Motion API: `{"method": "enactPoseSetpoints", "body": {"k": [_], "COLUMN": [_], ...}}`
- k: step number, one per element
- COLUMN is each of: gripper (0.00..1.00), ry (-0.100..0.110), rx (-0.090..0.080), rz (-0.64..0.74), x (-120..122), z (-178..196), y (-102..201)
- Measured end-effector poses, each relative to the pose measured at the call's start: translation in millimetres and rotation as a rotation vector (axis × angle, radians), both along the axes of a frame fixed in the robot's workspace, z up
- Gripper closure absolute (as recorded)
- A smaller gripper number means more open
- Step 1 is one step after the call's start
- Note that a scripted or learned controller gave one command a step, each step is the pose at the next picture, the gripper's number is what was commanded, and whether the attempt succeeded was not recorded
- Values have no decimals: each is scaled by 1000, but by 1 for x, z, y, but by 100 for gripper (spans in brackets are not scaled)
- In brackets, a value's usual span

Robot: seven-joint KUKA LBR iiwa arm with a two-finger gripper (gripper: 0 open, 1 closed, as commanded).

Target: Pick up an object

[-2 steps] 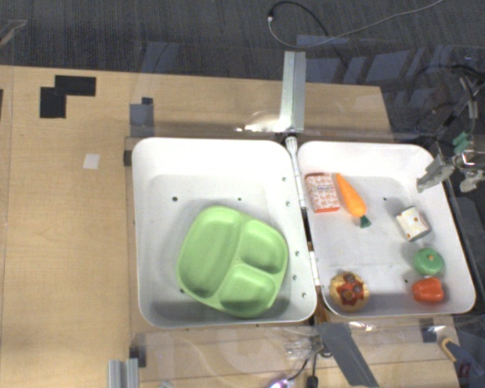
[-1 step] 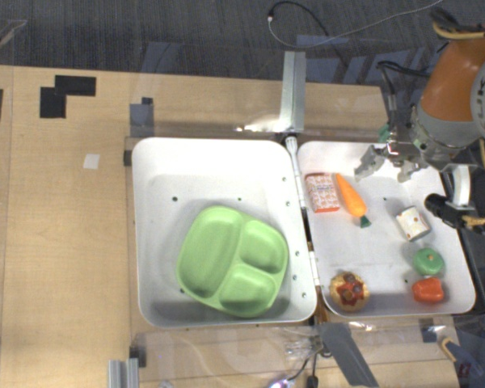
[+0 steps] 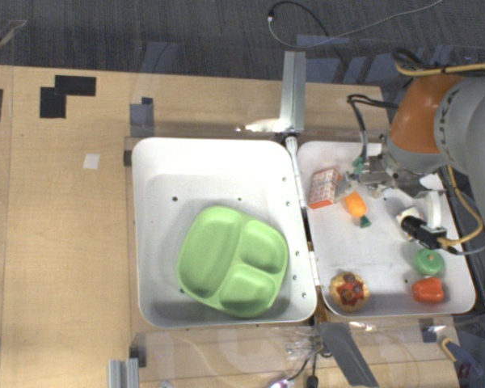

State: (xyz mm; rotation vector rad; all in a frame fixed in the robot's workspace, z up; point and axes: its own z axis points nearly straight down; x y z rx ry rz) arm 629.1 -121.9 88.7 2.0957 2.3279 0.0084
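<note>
The grey arm (image 3: 469,124) is reaching in from the right of the camera view, its orange band (image 3: 416,115) sitting over the far right corner of the right-hand bin (image 3: 388,293). Below the band the wrist is pointing down and toward the left, carrying the gripper (image 3: 370,176) low over the far half of that bin, near its far edge. The gripper's tips are blurring into dark hardware there.
</note>
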Motion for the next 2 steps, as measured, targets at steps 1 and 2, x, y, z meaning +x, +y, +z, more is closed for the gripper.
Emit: {"method": "enactPoseSetpoints", "body": {"k": [1, 2], "gripper": [100, 100], "ry": [-8, 3], "rx": [2, 1], "rz": [2, 58], "x": [3, 41], "z": [13, 99], "y": [2, 62]}}
